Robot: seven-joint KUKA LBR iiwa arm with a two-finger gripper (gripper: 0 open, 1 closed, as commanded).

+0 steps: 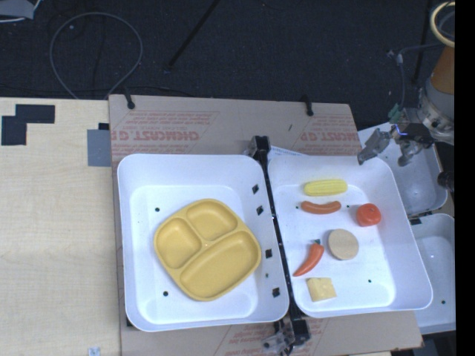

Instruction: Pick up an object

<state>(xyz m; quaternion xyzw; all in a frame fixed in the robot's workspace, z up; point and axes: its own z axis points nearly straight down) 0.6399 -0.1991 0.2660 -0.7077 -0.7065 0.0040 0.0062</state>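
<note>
From the camera above, we count two white bins side by side on the surface (pixel 59 221). The left bin (pixel 141 191) holds one yellow plate (pixel 208 249), a rounded-square moulded tray with three compartments, lying flat and turned a little askew. The right bin (pixel 386 273) holds six small toy foods, all lying apart from one another: one yellow corn cob (pixel 324 188) near the far wall, one orange-red sausage (pixel 320 208) just in front of it, one red tomato (pixel 369 214) to the right, one tan disc (pixel 343 244) near the middle, one red-orange chilli (pixel 309 259) lying at a slant beside the disc, and one pale yellow cheese block (pixel 321 288) nearest the front. They look smooth and plastic.

The arm (pixel 444 73) comes in from the right, its orange band high at the edge. The hand (pixel 390 145) hangs over the far right corner of the right bin, above its rim, well apart from the foods. We see its two dark fingers spread wide with nothing between them.
</note>
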